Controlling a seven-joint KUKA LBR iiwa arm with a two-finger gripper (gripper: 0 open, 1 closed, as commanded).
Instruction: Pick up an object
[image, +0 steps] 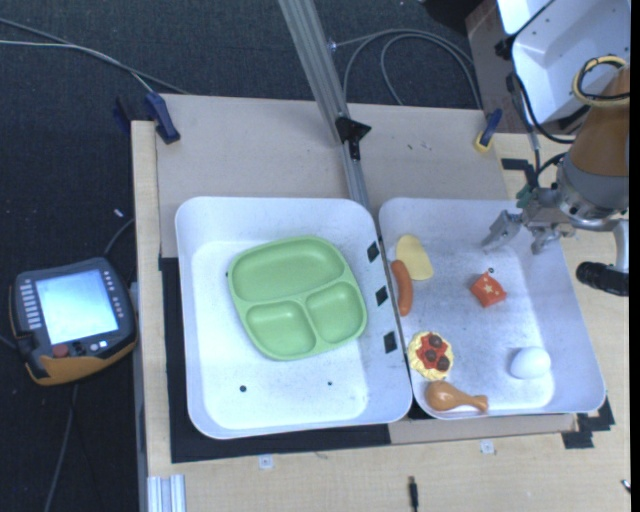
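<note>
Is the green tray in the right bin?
No, the green tray lies in the left bin; the right bin holds toy foods.

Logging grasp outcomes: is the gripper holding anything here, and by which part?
Nothing is held. The gripper hangs open above the right bin, with the red toy lying apart below it.

Colour key. Left bin (200, 300): white with sparse dark specks, holding a pale green divided plate (297, 297). Right bin (560, 330): white, containing a yellow piece (414, 256), an orange-red sausage (403, 286), a red block (488, 290), a white egg (529, 362), a yellow pizza slice with red and black toppings (431, 354), and a tan-orange drumstick (455, 398). Desk (250, 150): light wood.
</note>
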